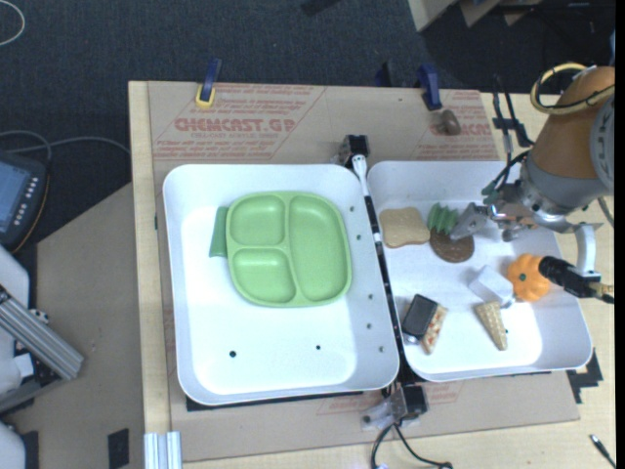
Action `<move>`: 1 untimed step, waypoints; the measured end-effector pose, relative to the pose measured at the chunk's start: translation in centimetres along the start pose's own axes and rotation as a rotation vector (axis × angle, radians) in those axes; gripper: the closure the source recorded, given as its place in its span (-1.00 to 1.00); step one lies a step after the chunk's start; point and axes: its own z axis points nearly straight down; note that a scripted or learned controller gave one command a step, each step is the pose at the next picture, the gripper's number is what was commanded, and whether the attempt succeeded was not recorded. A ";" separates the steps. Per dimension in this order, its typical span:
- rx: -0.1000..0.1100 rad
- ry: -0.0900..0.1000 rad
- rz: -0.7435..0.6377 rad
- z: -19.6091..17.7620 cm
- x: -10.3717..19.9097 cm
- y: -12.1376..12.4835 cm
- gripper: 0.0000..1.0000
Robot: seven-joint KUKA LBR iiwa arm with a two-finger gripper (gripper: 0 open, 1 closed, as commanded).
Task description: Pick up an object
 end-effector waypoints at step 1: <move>-0.007 -0.001 0.001 1.2 0.1 0.2 -1.00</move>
